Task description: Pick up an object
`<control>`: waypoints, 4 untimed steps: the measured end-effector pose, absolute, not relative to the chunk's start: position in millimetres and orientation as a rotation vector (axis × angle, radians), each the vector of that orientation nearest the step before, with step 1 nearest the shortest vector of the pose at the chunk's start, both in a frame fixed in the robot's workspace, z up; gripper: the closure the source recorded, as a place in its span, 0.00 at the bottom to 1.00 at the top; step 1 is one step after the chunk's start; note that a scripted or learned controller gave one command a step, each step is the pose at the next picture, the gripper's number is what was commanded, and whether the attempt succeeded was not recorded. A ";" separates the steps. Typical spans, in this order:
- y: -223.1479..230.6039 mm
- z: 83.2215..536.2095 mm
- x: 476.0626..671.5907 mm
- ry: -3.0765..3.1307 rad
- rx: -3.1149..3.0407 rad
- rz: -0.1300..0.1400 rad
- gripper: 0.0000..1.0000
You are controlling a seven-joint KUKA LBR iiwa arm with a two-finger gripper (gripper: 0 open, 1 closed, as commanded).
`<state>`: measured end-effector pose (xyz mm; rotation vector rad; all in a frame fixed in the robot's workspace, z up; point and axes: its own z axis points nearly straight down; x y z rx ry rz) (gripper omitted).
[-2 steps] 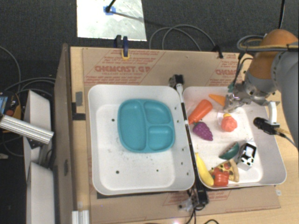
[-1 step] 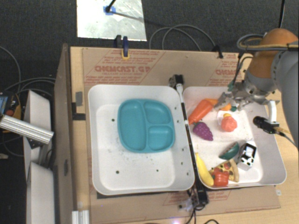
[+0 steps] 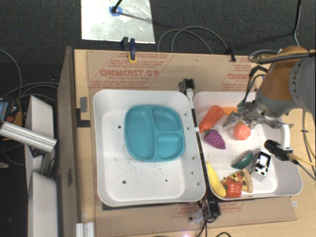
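At the near edge of the right-hand shallow white bin [image 3: 291, 181] lie a yellow plastic banana [image 3: 214, 177] and, touching it, a red-and-orange toy piece [image 3: 234, 186]. Just behind them sit a teal curved piece [image 3: 243, 159] and a small black-and-white block [image 3: 261, 164], close together. Farther back, a purple toy grape bunch [image 3: 215, 138] lies near the bin's left wall, with an orange plastic carrot [image 3: 212, 117] beyond it. The metal two-finger gripper [image 3: 240, 124] hangs over a salmon-pink rounded toy [image 3: 242, 132], its fingers spread above and beside the toy rather than clamped on it; the toy rests on the bin floor. In the left-hand white bin [image 3: 111, 181] sits a teal sectioned plastic plate [image 3: 154, 133]. The grey arm with its orange band [image 3: 276, 80] reaches in behind.
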<state>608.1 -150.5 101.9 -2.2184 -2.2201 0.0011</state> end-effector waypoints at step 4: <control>-160.3 85.4 610.0 -2.225 -2.223 -0.002 0.00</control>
